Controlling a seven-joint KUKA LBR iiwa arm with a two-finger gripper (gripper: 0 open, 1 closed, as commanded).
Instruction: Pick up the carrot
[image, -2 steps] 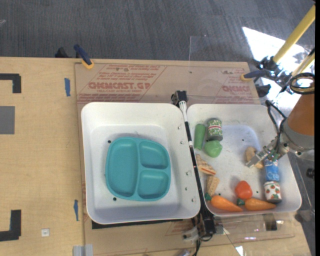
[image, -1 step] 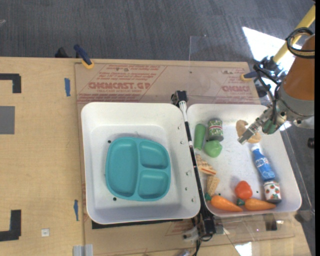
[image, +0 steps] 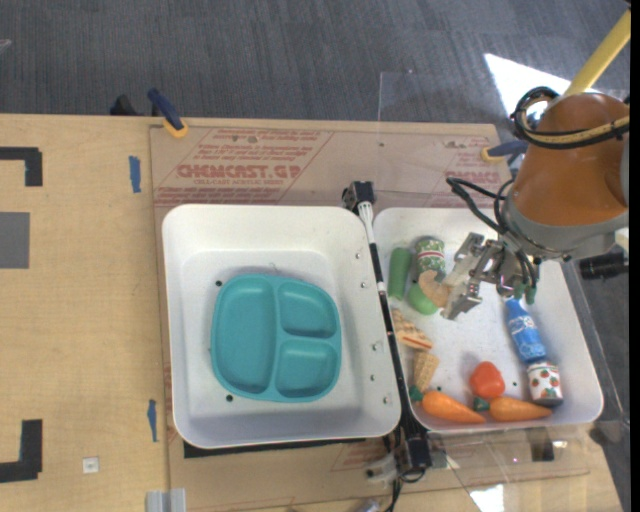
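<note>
1. While the gripper (image: 483, 283) hovers over the right bin (image: 585, 345), its fingers stand apart, holding nothing.
2. Carrot (image: 452, 406): lying along the bin's front edge, just beside a red tomato (image: 487, 380).
3. Left bin (image: 190, 300): contains a teal divided plate (image: 276, 338).

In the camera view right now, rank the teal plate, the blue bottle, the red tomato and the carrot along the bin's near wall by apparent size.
1. Teal plate, by far the largest.
2. Blue bottle and carrot: similar in length, too close to rank.
3. Red tomato, smallest.
</note>
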